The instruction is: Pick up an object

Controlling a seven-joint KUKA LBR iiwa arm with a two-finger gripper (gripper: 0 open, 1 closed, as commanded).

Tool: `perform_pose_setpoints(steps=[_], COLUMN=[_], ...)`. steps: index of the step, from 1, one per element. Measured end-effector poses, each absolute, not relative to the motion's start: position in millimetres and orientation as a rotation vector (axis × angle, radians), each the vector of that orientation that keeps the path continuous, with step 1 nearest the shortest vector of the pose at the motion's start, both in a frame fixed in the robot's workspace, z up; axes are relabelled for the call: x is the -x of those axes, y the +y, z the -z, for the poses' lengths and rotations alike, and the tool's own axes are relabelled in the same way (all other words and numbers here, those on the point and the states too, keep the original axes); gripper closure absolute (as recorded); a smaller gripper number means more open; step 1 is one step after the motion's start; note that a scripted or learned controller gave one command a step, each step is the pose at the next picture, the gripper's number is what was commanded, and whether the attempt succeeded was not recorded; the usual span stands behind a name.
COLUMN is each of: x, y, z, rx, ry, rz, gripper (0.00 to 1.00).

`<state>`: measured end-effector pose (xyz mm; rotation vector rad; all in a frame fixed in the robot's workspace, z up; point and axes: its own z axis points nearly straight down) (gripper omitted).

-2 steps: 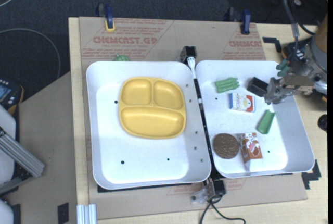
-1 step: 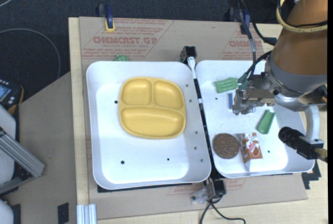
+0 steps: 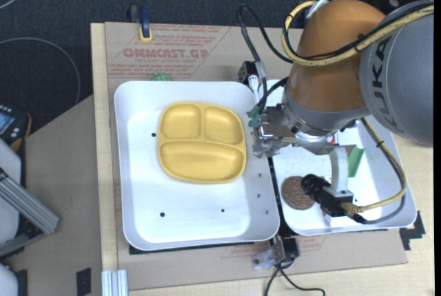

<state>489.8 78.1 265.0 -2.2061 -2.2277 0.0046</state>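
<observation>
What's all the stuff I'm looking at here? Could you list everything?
Bin: one, white, left side of the bench.
Divided plate: one, yellow, three compartments, in the left bin.
Second bin: one, white, right side, partly under the arm.
Round disc: one, brown, in the right bin.
Green object: one, in the right bin, partly hidden.
Clamp: one, blue and yellow, at the board's far edge.
Cardboard sheet: one, tan with red print, under the bins.
Arm: one, grey and orange, over the right bin.

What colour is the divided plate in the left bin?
Yellow, a plain mustard shade. The divided plate shows clearly in the camera view.
</observation>
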Motion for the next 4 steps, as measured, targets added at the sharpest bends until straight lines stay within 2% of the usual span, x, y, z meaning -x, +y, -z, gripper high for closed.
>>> perform_pose_setpoints(steps=[1, 2, 3, 4], x=[-479.8, -478.9, -479.0, -487.0], y=[31.0, -55.4, 13.3, 65.4], z=[-381.9, -300.5, -276.3, -375.1], rx=[2.231, 2.224, 2.212, 2.217], ry=[-2.224, -2.213, -2.224, -2.235], rz=[0.015, -0.006, -0.003, 0.018], gripper=[1.00, 1.00, 1.00, 1.00])
